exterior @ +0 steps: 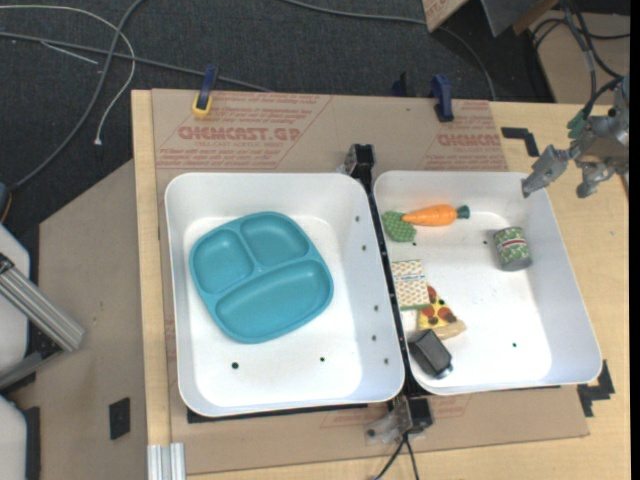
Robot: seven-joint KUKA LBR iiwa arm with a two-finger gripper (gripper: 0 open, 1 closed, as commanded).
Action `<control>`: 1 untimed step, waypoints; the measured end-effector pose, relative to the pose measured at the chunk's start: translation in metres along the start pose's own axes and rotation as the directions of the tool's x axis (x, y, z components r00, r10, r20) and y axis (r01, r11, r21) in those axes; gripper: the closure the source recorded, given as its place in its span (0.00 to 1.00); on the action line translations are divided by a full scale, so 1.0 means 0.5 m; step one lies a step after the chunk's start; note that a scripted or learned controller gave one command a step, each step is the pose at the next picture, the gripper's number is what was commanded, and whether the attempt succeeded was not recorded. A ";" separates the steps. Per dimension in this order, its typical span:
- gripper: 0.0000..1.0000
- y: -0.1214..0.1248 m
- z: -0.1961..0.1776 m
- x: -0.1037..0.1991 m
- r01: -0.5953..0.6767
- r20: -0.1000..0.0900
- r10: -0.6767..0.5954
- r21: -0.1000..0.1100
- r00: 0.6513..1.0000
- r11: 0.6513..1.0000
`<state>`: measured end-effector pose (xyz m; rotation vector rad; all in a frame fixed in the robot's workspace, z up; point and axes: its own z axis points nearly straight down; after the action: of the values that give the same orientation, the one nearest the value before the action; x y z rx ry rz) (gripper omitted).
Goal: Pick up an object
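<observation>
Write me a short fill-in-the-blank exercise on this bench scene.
1. The blue divided plate lies in the ____ bin.
2. The toy carrot is coloured ____.
3. The hand hovers over the right bin's far ____ corner.
4. The can lies ____ of the carrot.

Missing words: left; orange; right; right

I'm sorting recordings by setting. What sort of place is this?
Probably a robotics lab bench, not a home. Two white bins sit on a cardboard-covered table held by blue clamps, loose cables trail over dark carpet, and a gripper hangs above toy items like a carrot.
</observation>
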<state>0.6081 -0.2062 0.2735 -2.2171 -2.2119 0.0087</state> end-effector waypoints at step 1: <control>0.00 0.004 -0.012 0.001 0.003 0.003 -0.003 -0.011 1.000 1.000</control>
<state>0.6101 -0.2057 0.2795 -2.2208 -2.2217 -0.0002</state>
